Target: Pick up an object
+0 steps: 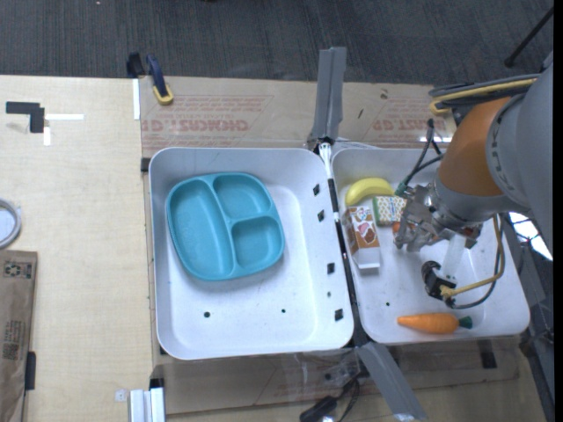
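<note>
I am watching the grey arm with its orange band (471,143) reaching in from the right of the frame, and its metal two-finger gripper (413,231) is hanging low over the right-hand shallow white bin (493,319). I cannot tell from this slanted view how the gripper is set, nor whether anything is between its tips, so I am treating the pick as not yet made.

The candidates are crowding together in the upper left of that bin: a yellow plastic banana (369,189), a small green-and-white box (388,209) just beside it, and a brown-and-white carton (364,234) lying below them near the bin's left wall. An orange toy carrot with a green top (429,323) is sitting well apart at the bin's lower edge. The left white bin (176,323) is carrying only a blue three-compartment plastic tray (226,227).

What I am worrying about is the crowding. The gripper looks nearest the green box and the carton, and coming down there it could land on two things at once, nudge one against the wall, or pinch a corner and let it slip. The loose black-and-yellow cable (444,288) trailing beneath the wrist could also snag or sweep the carrot.
</note>
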You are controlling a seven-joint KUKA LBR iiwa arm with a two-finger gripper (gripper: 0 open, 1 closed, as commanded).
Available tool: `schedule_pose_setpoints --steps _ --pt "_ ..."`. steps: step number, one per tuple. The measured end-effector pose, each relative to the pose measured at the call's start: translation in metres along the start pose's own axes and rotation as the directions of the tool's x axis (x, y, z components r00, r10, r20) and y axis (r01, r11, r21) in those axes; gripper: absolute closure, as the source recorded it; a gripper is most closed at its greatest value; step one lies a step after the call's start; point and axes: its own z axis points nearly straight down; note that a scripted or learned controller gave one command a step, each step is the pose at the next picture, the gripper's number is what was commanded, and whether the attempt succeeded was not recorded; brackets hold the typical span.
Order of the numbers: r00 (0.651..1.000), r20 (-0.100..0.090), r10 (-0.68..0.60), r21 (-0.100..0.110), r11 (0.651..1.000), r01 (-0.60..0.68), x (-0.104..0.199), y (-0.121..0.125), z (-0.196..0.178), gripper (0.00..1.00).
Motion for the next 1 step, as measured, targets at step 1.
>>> schedule_pose_setpoints --steps 1 --pt "0.999 -0.001 0.038 -0.005 0.999 -0.038 -0.0357 0.0229 -0.0462 1.0"
